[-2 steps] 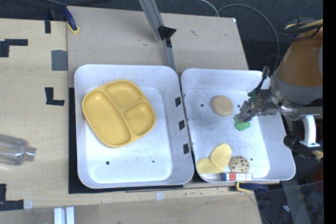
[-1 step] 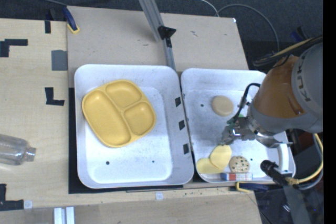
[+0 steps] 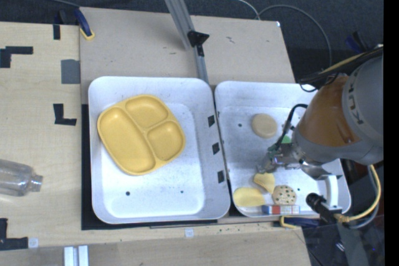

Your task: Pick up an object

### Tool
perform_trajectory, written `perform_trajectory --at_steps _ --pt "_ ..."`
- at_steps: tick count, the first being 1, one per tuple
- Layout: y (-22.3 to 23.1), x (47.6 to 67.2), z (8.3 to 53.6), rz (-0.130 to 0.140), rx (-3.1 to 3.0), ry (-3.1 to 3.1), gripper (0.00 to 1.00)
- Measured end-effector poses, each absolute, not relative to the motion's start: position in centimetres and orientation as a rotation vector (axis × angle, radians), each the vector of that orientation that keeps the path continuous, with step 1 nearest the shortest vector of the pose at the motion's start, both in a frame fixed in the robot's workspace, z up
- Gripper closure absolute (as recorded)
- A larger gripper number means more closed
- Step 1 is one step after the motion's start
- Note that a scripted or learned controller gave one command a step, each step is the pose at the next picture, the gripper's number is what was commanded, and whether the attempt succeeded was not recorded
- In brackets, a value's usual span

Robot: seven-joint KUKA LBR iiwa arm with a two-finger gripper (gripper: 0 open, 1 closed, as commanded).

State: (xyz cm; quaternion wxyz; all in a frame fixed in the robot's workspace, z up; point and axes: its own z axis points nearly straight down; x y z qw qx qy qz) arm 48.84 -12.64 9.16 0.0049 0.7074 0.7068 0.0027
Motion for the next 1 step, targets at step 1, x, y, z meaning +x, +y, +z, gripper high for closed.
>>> perform_trajectory --at_steps 1 --pt "-14.27 48.76 9.11 0.007 2.216 2.218 1.0"
